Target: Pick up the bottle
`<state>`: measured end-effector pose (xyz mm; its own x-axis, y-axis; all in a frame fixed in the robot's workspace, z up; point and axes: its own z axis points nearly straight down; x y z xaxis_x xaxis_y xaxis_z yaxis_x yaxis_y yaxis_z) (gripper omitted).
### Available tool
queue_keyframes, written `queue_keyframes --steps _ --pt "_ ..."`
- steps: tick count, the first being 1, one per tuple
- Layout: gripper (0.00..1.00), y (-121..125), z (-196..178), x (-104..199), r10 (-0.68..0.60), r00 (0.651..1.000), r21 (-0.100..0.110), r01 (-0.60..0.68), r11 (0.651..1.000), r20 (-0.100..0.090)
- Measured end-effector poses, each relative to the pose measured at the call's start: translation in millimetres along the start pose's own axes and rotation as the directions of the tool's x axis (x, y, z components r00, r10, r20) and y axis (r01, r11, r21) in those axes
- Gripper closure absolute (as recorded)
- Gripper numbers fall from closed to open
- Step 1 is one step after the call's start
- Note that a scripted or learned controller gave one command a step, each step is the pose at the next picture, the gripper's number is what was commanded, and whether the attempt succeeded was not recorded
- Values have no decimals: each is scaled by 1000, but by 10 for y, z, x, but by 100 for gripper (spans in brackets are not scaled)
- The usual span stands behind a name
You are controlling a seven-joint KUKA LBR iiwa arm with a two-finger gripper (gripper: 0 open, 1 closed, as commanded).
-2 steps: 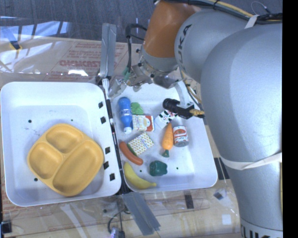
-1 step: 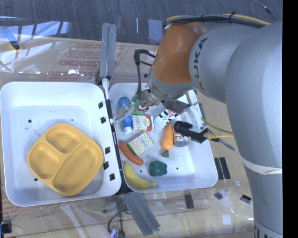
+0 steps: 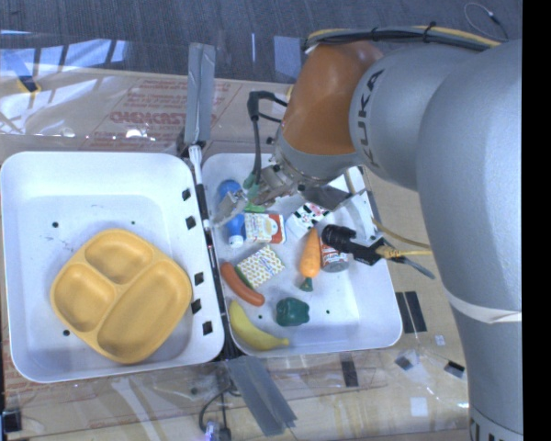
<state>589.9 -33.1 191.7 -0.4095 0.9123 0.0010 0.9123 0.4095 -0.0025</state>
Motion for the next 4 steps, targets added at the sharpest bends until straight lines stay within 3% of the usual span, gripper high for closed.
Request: queue_keyframes --steps 1,2,3,4 --pt "0 -157 7 215 -137 991 2 137 991 -1" --pt "0 -156 7 217 -138 990 1 138 990 -1" --pt "100 -151 -91 214 -141 990 2 141 990 -1" --pt "100 -765 11 104 116 993 2 -116 993 -1"
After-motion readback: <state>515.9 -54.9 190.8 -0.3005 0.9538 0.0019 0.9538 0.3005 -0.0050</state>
